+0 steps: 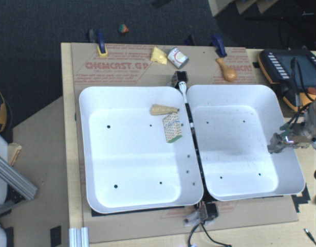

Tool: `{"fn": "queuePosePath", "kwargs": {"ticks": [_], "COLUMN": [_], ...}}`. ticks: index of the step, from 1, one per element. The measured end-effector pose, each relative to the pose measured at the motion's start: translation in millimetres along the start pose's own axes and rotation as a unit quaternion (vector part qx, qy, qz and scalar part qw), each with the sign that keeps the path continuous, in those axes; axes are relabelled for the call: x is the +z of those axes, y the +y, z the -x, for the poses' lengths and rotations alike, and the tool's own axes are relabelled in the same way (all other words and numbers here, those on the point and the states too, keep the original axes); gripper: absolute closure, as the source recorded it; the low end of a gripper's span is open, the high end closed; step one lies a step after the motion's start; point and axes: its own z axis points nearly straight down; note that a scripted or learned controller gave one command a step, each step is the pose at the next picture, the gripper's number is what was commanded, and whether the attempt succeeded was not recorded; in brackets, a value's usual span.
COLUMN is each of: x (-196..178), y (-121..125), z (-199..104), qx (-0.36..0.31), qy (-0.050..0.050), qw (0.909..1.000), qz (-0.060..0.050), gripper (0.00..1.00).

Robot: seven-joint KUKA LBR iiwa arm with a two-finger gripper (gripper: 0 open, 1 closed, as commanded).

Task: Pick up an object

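Brown board surface (122,66) printed with red lettering, under everything, held at its far edge by blue clamps (100,41) at left and right. Two shallow white plastic bins side by side on it, rims touching along the middle: left bin (96,189) and right bin (235,187), each with small dark dots on its floor. Grey arm end with pincer (279,142) entering from the right, over the right rim of the right bin, low and near the wall; too small and blurred to tell whether wide or narrow, nothing visible between its tips. In the left bin, toward the far right corner: pale green-and-white patterned flat packet (172,127), lying tilted, and just beyond it, touching or nearly so, a tan cone-shaped piece (163,109) lying on its side, tip pointing right. Both well apart from the pincer, across the dividing rims. On the bare board beyond the bins: yellow wedge-shaped block (159,55), just beside a small white and grey box-like item (178,57); further right, an orange-brown wooden spoon-like piece (226,69). Black clip (180,78) at the far end of the seam between the bins. On the dark floor past the board, a tiny red and green ball (124,29).
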Motion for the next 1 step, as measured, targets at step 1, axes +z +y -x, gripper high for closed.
{"fn": "queuePosePath", "kwargs": {"ticks": [1], "x": [16.3], "y": [20.7], "z": [-121.3], "qx": [-0.009], "qy": [0.005], "qw": [0.9999], "qz": [-0.004], "gripper": [1.0]}}
